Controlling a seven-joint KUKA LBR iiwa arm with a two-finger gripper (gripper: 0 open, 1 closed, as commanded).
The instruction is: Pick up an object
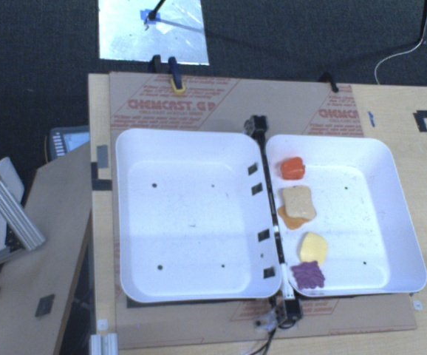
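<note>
pincer: whether apart or together cannot be told. right bin: four items in a line along its left edge, from far corner to near corner: a red-orange piece, a tan slab lying over an orange piece and hiding most of it, a yellow lump, and a purple lump at the near-left corner. their exact shapes are too blurred to make out. left bin: adjoins on the left, only small dark dots on its floor.
</note>
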